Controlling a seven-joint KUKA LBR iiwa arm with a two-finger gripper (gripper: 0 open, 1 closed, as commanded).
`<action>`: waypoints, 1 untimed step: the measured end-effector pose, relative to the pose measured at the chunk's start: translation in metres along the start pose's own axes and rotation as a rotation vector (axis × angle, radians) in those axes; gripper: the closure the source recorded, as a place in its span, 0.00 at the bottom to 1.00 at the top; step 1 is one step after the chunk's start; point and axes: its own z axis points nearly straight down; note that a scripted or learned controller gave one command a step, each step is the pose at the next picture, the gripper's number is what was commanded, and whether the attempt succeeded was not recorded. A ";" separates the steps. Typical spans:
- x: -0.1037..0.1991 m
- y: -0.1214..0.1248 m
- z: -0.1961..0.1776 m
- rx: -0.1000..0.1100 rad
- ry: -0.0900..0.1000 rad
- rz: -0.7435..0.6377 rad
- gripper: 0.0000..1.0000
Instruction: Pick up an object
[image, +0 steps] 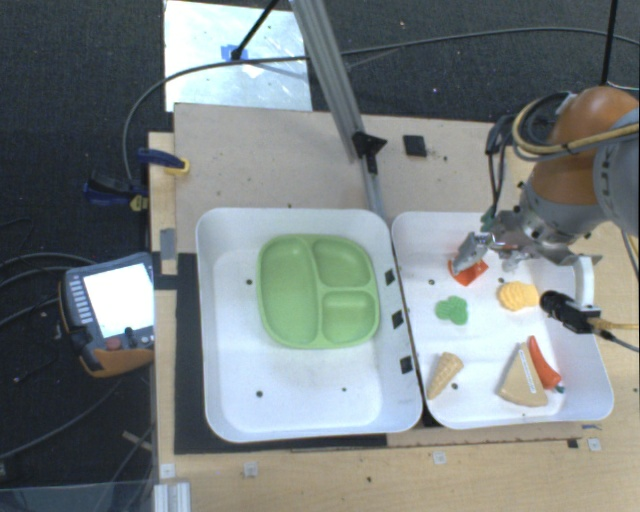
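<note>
Camera view: gripper (470, 256) in right bin (600, 400), far side, fingers closed on red piece (469, 268)

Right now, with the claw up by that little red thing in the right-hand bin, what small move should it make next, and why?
Probably a short, straight lift. The claw sits at the small red-orange toy piece near the top of the right white bin, and the piece seems to lie at its tips. Whether it is truly gripped is unclear, so raising it a little would show that, well apart from the green clover-shaped toy below.
</note>
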 end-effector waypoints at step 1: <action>0.002 0.006 0.056 -0.002 0.000 -0.001 0.00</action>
